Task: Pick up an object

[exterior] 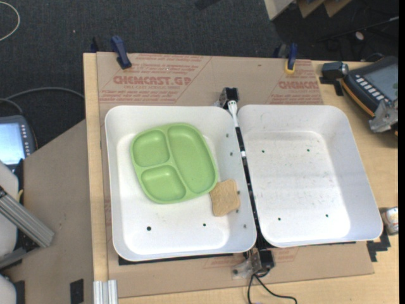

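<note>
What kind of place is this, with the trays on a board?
Probably a robotics lab bench: two white bins sit on a clamped board, one holding a green divided plate and a tan sponge, with cables and a handheld controller nearby.

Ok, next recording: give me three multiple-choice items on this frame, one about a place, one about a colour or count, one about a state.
1. Which bin holds the plate?
A. the left bin
B. the right bin
C. neither, it lies on the bench

2. How many compartments does the plate have?
A. two
B. three
C. five

3. How does the tan sponge lie relative to the plate?
A. on top of its middle
B. in the other bin
C. at its lower right edge, on the bin floor

Answers: 1 A, the green plate sits inside the left bin. 2 B, two ridges split it into three sections. 3 C, the sponge rests beside the plate's lower right corner, close to the wall shared with the right bin.
</note>
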Motion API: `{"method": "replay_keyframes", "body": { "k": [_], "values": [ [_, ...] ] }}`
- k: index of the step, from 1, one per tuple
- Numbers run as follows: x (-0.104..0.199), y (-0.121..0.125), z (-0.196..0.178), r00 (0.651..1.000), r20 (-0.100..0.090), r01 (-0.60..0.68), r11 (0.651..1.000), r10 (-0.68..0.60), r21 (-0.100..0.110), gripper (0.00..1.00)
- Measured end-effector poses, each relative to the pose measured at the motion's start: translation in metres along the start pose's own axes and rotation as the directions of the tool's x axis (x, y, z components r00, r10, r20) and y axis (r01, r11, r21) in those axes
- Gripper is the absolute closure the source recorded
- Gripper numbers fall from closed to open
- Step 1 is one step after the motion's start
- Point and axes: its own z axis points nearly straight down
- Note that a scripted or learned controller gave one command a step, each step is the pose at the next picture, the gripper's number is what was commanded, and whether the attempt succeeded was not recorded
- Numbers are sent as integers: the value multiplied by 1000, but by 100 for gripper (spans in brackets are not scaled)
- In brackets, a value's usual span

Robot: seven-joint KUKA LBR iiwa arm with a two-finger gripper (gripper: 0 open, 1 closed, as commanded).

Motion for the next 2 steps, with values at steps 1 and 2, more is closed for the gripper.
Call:
{"method": "replay_keyframes", "body": {
  "k": [1, 2],
  "values": [
    [-4, 66, -221, 1000, 6, 6, 1000, -6, -19, 100],
    [-1, -4, -130, 1000, -8, 0, 1000, 0, 12, 100]
  ]
}}
